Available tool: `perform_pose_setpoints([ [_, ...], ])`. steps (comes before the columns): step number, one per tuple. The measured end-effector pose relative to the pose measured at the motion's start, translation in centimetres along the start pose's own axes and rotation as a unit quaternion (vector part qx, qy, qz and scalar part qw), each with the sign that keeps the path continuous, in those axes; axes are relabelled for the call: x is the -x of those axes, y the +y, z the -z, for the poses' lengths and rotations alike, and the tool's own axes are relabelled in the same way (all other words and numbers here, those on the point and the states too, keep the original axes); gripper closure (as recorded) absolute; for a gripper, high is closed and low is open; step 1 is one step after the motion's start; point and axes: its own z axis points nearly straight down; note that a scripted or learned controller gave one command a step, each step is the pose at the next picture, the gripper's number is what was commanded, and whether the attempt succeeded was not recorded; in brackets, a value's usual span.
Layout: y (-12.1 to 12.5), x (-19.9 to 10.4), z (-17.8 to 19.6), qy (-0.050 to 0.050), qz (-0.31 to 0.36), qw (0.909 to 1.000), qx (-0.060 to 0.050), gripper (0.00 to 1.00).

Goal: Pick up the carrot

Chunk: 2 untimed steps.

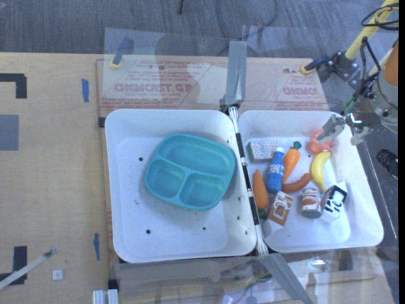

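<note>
The carrot (pixel 291 161) is orange with a green top and lies tilted near the middle of the right bin (pixel 366 233), between a blue bottle (pixel 274 170) and a banana (pixel 319 170). My gripper (pixel 341 133) hangs over the bin's far right corner, up and to the right of the carrot and apart from it. It is open with nothing between its fingers. One grey finger (pixel 328 130) points down-left towards a small orange-pink ring (pixel 316 145).
The right bin also holds a long orange piece (pixel 259 189), a sausage (pixel 297 183), a speckled sponge (pixel 261 149), a brown box (pixel 280 208), a can (pixel 310 202) and a black-and-white carton (pixel 335 199). A teal divided plate (pixel 190 171) lies in the left bin (pixel 126 220).
</note>
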Motion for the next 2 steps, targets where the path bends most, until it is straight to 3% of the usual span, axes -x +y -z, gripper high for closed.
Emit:
perform_pose_setpoints([
  [1, 3.7, -7.0, -9.6, 0.0, -0.038, 0.9993, 0.0, 0.0],
  [2, 1.8, -1.8, -16.9, 0.0, -0.024, 0.9997, 0.005, 0.0],
])
